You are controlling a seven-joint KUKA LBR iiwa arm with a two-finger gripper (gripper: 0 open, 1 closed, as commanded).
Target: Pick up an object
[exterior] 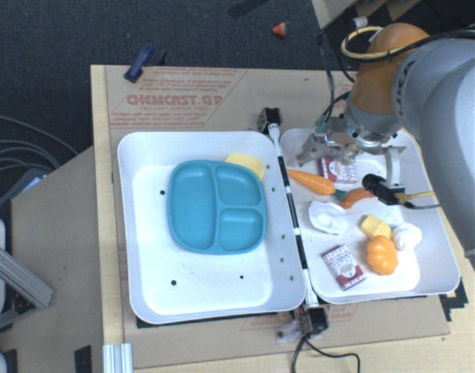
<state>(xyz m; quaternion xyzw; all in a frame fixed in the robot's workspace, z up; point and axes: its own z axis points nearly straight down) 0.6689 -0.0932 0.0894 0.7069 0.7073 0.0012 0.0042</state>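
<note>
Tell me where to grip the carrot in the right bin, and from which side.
Grip the carrot at its thick middle, coming straight down, jaws closing across its narrow width. It lies flat, slanted beside the bin divider, with a packet close behind, so a sideways approach looks cramped.

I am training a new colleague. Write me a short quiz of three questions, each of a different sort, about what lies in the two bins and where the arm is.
1. True or false: the blue divided plate lies in the left bin.
2. Multiple choice: the gripper is above which part of the right bin? A) far end B) near end C) outside it
3. Fill in: in the right bin, the orange carrot lies next to the ____ between the bins.

Key:
1. True
2. A
3. divider
</note>
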